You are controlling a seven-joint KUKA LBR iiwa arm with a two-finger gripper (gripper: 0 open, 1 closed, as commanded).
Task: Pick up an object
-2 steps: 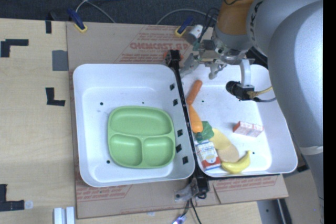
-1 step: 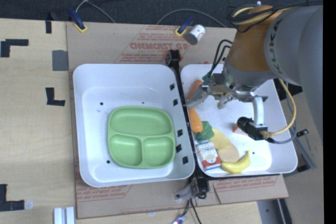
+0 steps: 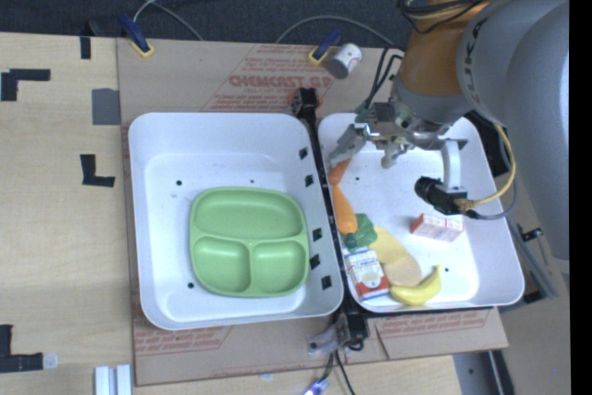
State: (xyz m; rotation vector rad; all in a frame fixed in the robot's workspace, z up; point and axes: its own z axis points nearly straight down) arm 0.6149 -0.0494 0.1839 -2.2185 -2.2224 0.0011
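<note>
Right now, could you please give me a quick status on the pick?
Two-finger gripper low over right white bin, holding nothing seen. Orange toy carrot just below. Green divided plate in left bin.

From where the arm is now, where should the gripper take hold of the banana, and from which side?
Grip the banana across its thick middle, coming straight down. It lies flat near the right bin's front wall, curved, with the pale round piece touching its upper side, so fingers likely fit best closing across its width at mid-length. The gripper hangs over the bin's far left corner.
</note>
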